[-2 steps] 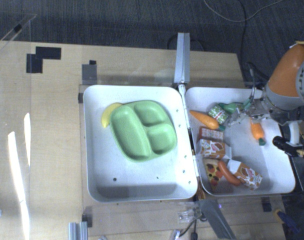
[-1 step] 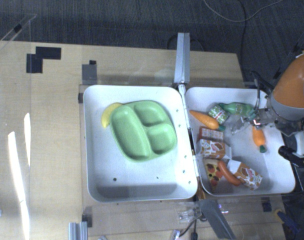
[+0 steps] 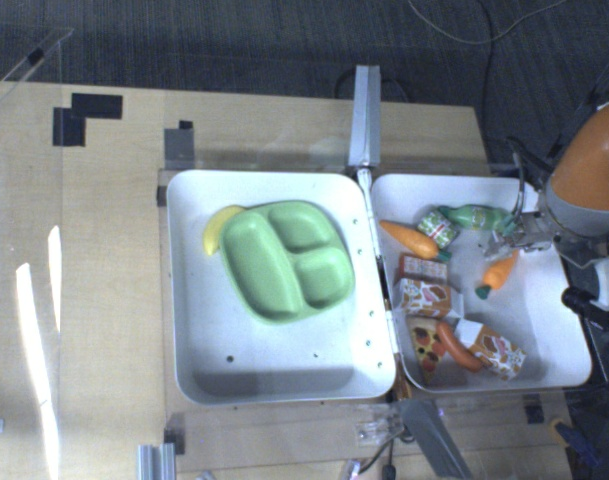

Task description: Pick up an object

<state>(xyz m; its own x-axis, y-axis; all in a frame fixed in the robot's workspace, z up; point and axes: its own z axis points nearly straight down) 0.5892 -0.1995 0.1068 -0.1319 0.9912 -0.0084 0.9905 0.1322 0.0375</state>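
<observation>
Small carrot (image 3: 497, 272) lying in right bin (image 3: 574, 368), just below gripper (image 3: 521, 230); approach step seemingly underway. Finger state: cannot tell. Next: lowering squarely over carrot, avoiding bottle (image 3: 464, 217).

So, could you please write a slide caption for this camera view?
Arm's hand hovers over the right bin of toy food near a small carrot; a green divided tray fills the left bin.
</observation>
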